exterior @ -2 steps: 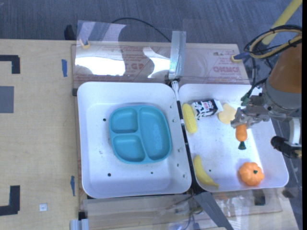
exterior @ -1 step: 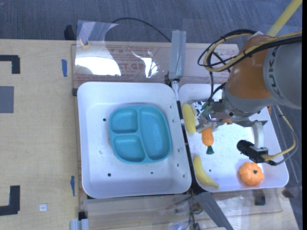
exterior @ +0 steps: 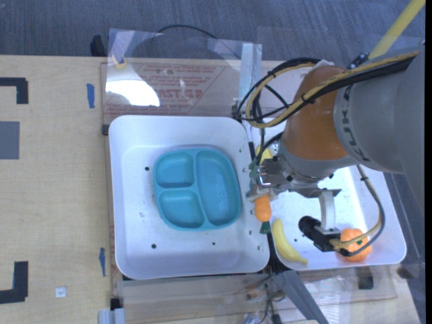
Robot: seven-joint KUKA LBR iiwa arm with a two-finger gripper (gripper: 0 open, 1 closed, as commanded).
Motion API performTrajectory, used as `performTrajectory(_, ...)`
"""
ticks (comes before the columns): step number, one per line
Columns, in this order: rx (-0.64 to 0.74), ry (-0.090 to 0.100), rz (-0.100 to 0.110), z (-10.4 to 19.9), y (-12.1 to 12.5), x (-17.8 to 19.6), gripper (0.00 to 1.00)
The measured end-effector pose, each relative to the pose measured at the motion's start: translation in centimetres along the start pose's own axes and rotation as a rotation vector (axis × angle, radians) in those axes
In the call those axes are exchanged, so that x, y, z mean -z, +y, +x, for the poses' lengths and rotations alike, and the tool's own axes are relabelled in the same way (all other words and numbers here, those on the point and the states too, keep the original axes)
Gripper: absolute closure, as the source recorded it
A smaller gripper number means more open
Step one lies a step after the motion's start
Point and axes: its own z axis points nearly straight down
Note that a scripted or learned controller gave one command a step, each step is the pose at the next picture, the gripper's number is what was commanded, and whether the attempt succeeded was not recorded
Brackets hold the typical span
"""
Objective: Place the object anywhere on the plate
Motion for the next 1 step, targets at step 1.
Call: performTrajectory(1, -0.005, -0.002, 0.000, -0.26, 0.01, 0.01, 0.00)
